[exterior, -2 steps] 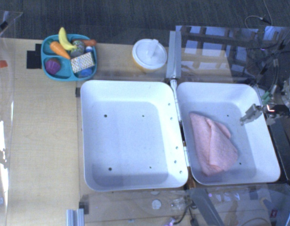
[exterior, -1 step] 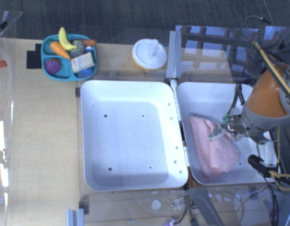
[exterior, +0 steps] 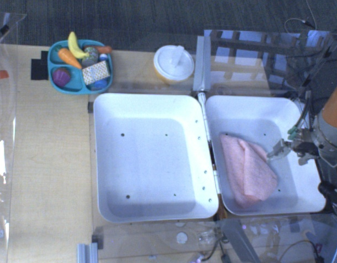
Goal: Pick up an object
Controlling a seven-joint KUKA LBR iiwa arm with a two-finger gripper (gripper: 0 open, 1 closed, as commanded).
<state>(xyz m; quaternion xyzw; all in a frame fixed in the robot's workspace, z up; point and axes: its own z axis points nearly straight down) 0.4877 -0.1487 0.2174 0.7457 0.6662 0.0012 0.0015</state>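
While the arm [exterior: 330, 127] reaches in from the right edge of the frame, its gripper [exterior: 283, 148] hangs over the right white bin [exterior: 256, 106], just off the right side of a pink cloth [exterior: 246, 169]. I can see one thin grey finger [exterior: 275, 150] pointing left toward the cloth, with its tip close to the cloth's upper right edge, but the claw is small and blurry from here, so I cannot tell if its fingers are apart or together, and I see nothing held between them. The pink cloth lies folded in the lower middle of the right bin, stretching from near the bin's left wall down toward its bottom edge. It looks soft and a bit lumpy, with a fold line running down its middle. The left white bin [exterior: 149, 158] sits right beside the other one, touching it along the middle of the frame. In the upper left of the frame, on the wooden bench [exterior: 42, 163], there is a blue tray [exterior: 75, 86] with toy food in it: a yellow banana [exterior: 75, 46], an orange carrot [exterior: 68, 57] and something purple [exterior: 61, 76]. A black square [exterior: 39, 68] lies just left of the tray. In the upper middle, just above the gap between the bins, stands a round white lid [exterior: 173, 62] on a yellow cup. Behind the right bin, in the upper right, is a clear frame [exterior: 256, 53] with bars.
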